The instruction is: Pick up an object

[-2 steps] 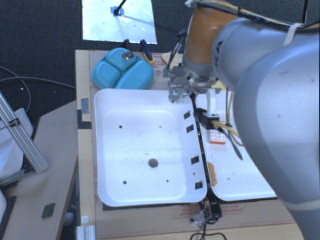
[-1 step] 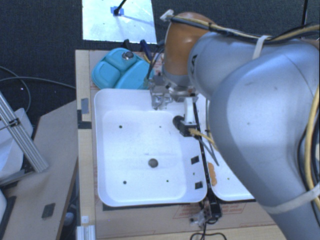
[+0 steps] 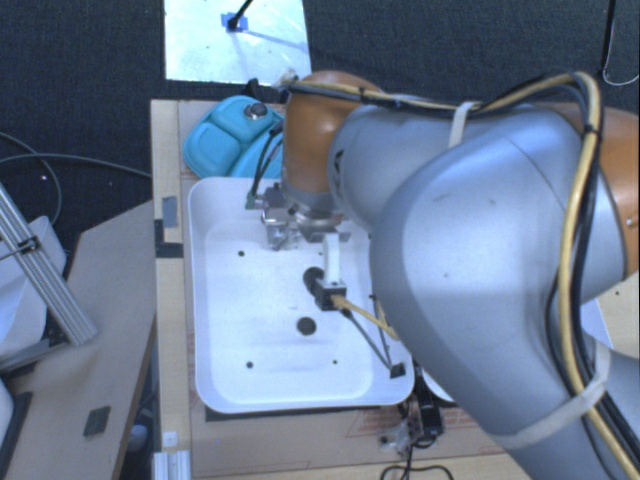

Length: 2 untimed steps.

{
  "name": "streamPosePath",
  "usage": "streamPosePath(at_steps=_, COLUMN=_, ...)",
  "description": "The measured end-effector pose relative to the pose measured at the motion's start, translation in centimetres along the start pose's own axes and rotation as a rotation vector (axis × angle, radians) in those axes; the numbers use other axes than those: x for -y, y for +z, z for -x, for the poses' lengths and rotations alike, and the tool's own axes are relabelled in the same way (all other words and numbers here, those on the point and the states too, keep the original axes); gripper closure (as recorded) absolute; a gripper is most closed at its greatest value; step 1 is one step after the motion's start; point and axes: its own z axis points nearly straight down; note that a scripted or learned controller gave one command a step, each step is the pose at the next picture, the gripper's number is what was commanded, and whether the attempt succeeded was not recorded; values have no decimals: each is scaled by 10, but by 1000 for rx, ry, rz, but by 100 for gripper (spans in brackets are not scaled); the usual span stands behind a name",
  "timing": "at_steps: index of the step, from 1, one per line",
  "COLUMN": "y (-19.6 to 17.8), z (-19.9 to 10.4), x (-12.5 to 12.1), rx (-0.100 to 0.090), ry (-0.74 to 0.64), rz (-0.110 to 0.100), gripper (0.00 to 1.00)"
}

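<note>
The left white bin (image 3: 215,298) lies under the arm. A small round black object (image 3: 306,326) rests on its floor, near the middle and slightly toward the front. My gripper (image 3: 278,232) hangs low over the bin's back part, below the orange wrist band (image 3: 310,143). It is behind the black object and apart from it. I see nothing held in it. The grey arm hides the right bin.
A light blue plastic thing (image 3: 228,138) lies just behind the left bin's back rim, close to the wrist. A pale sheet (image 3: 235,28) sits farther back on the dark floor. The bin floor left of the gripper is bare white.
</note>
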Motion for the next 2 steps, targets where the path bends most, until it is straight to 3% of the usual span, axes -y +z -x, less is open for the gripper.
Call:
streamPosePath(at_steps=1, y=-23, z=64, x=-27, rx=3, ry=11, rz=6, gripper=100)
streamPosePath(at_steps=2, y=-1, z=29, x=29, rx=1, ry=2, rz=-2, gripper=100)
